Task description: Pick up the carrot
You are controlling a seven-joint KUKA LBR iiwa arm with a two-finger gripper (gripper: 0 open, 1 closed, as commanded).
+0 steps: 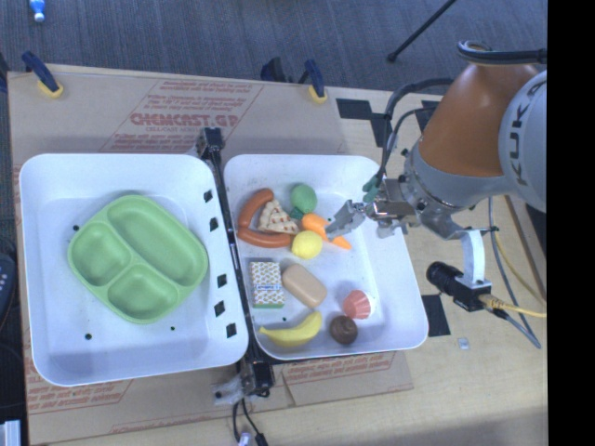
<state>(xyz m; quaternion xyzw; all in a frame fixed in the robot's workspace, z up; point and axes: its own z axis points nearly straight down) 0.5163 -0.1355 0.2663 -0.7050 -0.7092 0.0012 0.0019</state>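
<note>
Jaws point(341, 217) over carrot point(324, 229); carrot's long axis diagonal, tip lower-right.

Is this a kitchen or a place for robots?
Probably a robot lab, not a kitchen. The toy food, like the carrot and banana, sits in a white bin on a cardboard-covered bench, with a robot arm and cables nearby.

Bright even overhead light, soft faint shadows, mild glare on white bins point(56, 277), slightly soft focus
</note>
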